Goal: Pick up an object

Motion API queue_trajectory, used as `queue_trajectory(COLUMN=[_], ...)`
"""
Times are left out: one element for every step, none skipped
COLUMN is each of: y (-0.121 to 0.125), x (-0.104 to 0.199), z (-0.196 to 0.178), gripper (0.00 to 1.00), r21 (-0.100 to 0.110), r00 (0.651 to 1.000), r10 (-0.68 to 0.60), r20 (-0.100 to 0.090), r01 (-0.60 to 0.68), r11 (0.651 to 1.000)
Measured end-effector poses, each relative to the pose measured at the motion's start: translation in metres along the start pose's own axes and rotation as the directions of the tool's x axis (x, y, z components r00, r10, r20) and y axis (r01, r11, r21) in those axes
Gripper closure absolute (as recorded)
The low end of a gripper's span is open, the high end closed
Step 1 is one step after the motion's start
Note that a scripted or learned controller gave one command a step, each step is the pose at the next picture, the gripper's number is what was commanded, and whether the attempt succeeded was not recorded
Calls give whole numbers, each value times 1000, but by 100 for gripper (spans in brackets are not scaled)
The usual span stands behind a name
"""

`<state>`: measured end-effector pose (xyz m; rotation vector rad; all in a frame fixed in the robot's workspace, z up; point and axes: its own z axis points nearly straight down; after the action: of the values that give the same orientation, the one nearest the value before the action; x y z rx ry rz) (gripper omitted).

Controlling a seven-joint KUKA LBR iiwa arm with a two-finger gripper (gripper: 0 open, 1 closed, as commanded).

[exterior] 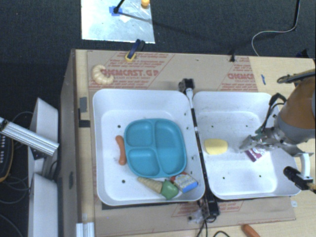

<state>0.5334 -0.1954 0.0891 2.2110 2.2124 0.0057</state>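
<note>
Two white bins share the bench; the gripper (252, 144), its grip unreadable, hovers at the yellow object's (216, 146) three o'clock, pickup still ahead.

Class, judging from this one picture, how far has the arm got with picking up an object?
Done: the tool has reached into the right bin, beside a small purplish item. In hand: nothing visibly gripped; the yellow object lies apart on the bin floor. Left: grasping and lifting something.
</note>
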Motion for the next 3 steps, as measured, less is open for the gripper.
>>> queue_trajectory(y=[3, 9, 9], x=[1, 3, 3], z=[-12, -58, -58], gripper=[100, 100, 0], r21=[-6, 9, 10], r00=[1000, 1000, 1000], r10=[-4, -3, -3], r20=[-1, -6, -6], r01=[4, 3, 3], r11=[1000, 1000, 1000])
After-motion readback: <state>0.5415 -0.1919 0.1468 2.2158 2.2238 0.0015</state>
